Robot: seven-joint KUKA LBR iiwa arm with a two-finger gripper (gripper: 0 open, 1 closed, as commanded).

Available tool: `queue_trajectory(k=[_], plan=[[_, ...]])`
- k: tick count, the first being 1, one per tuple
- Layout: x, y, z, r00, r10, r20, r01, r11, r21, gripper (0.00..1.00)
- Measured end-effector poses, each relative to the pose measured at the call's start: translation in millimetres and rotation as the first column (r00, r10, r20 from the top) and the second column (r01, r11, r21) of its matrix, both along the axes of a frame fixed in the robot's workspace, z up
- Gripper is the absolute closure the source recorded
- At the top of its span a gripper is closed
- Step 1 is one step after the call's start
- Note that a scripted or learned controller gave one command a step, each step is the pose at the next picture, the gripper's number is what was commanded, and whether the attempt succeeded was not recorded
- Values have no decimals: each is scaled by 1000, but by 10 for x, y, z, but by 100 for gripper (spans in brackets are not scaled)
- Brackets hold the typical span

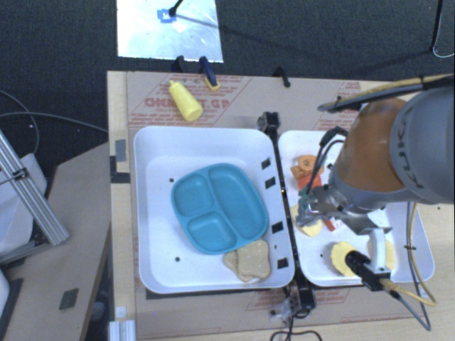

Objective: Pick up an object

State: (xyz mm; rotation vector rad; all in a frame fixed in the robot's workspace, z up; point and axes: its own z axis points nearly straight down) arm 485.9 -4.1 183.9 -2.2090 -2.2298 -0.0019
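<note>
The arm reaches in from the right over the right bin (419,261). My gripper (311,214) is low in that bin's left part, right above a pale yellow item (310,228) and a small red piece (328,224). An orange ring-shaped toy (306,165) and a red-orange item (304,181) lie just behind the gripper. A yellow round toy (341,256) sits near the bin's front. The arm's body hides much of the bin.
The left bin (153,183) holds a blue divided plate (219,206) and a tan, bread-like piece (248,261) at its front. A yellow bottle (185,100) lies on the cardboard behind the bins. A black divider (281,190) separates the bins.
</note>
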Motion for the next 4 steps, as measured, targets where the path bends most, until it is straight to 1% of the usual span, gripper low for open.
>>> queue_trajectory(k=[1, 2, 3, 4], plan=[[150, 452, 389, 1000, 0, 5, 0, 1000, -2, 100], [-4, 825, -19, 1000, -1, -3, 1, 1000, -1, 100], [498, 652, 6, 1000, -6, 6, 6, 1000, -3, 100], [15, 1014, 1933, 1000, 1, 19, -1, 1000, 5, 100]])
